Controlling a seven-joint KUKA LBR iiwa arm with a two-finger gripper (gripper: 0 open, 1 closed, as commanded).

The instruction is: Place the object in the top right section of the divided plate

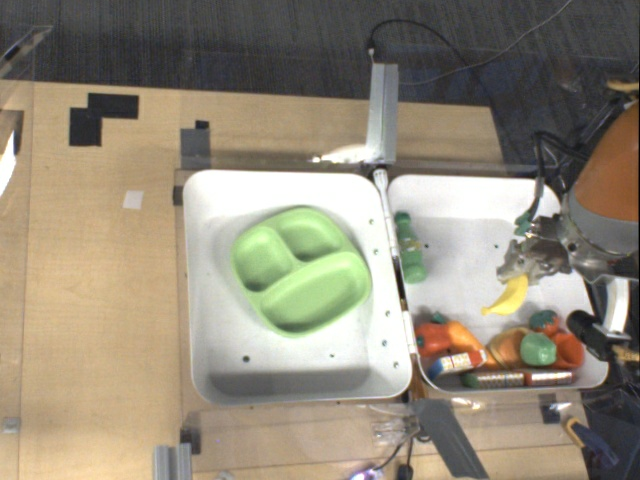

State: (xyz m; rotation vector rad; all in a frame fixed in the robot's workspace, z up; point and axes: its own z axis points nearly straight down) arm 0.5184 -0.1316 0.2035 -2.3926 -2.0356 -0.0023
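Counter [90,298] of pale wood seen from above, carrying two shallow white bins side by side. Left bin [215,368] holds a green divided plate [300,268] with three sections, two smaller ones toward the far side and one long one toward the near side; nothing lies in any section, and the plate sits slightly turned, near the bin's middle.

Right bin [460,203] holds toy foods. A green toy bottle or corn-like piece [409,248] lies along its left wall, by the divider between the bins. A yellow banana [509,295] lies on the bin floor toward the right, just below the hand. Along the near wall sits a cluster: an orange carrot-like piece [447,338], a green pepper-like piece [538,349] with orange and red pieces around it, and a dark red stick-shaped piece [520,377] lying flat against the near rim.

Grey arm with an orange band [608,173] reaches in from the right. Its hand [528,261] hangs over the right bin just above the banana, fingers pointing down and left; whether they are wide or narrow cannot be told, and nothing shows between them.
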